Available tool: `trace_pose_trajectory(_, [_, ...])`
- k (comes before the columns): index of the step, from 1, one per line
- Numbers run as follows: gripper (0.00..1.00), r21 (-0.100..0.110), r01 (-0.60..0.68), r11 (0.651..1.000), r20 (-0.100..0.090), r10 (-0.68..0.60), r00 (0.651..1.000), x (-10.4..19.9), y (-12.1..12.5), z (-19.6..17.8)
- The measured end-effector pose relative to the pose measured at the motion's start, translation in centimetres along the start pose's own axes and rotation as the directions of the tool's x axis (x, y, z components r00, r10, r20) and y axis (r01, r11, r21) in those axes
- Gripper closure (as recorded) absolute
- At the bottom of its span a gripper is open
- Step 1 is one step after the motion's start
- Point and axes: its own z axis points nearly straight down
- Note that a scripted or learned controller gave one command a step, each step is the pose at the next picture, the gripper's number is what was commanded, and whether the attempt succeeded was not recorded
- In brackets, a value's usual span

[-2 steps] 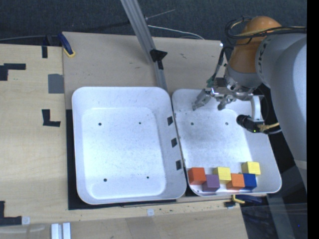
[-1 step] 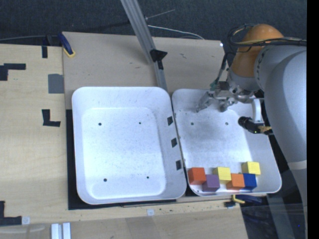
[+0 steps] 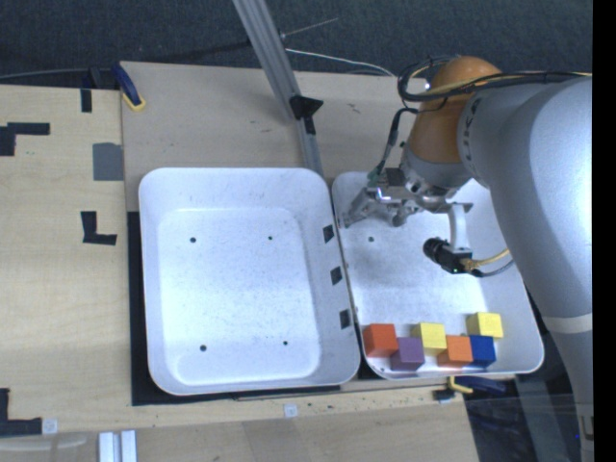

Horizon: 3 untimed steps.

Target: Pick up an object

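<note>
Right now I see my gripper [image 3: 385,203] over the right bin's [image 3: 414,277] far left corner; I cannot tell how its jaws stand. Well apart, along the near rim, lie the blocks: orange [image 3: 381,338], purple [image 3: 411,352], yellow [image 3: 432,335], another orange [image 3: 459,348], blue [image 3: 482,350], another yellow [image 3: 487,324]. The left bin [image 3: 236,277] lies beside. The wrist hides the fingertips.

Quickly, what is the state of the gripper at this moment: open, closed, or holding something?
Gripper: state cannot be told; it is above the far end of the right shallow white bin, away from the small coloured blocks at the near end.
</note>
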Motion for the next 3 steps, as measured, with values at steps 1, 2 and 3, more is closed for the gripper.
trace_pose_trajectory(1, [0.0,-0.009,-0.003,1.0,0.002,0.003,1.0,2.32,-2.65,-10.55])
trace_pose_trajectory(2, [0.0,-0.002,-0.005,1.0,0.002,0.005,1.0,2.2,-2.79,-9.99])
trace_pose_trajectory(3, [1.0,-0.001,-0.005,1.0,0.001,0.005,1.0,2.22,-2.79,-10.97])
